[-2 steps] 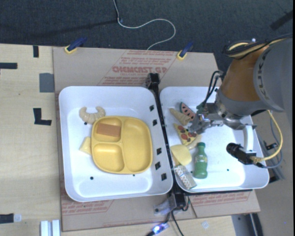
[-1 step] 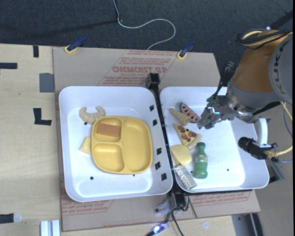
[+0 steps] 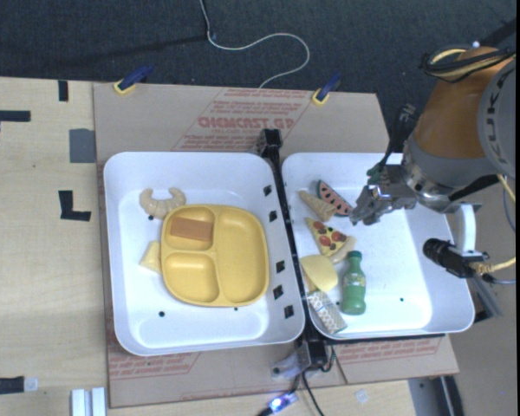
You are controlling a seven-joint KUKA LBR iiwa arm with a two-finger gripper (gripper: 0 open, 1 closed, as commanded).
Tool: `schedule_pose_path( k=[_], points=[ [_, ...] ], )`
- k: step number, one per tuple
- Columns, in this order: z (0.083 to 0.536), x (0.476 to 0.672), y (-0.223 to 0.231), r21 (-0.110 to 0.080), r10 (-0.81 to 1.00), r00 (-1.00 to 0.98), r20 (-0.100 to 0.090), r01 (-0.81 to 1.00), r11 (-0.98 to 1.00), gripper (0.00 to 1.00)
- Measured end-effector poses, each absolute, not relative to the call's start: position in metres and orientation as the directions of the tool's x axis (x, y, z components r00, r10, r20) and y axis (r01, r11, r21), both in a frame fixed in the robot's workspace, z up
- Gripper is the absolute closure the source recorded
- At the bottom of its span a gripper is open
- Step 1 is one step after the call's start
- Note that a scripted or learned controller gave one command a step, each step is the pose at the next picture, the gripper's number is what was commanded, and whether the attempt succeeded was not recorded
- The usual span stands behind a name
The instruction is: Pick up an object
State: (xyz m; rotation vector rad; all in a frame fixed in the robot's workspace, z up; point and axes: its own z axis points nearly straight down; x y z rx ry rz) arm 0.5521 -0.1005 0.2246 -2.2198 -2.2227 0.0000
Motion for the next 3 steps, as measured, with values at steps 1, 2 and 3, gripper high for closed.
schedule_pose_path(
  k=[1,2,3],
  points=[
    [0.218,0.596,-0.075,0.0,1.0,-0.005,0.001,1.0,0.005,1.0],
    [0.232,0.628,-0.038,0.002,1.0,-0.006,0.001,1.0,0.006,1.0],
    [0.231,0.644,-0.028,0.0,1.0,-0.003,0.0,1.0,0.003,1.0]
  ],
)
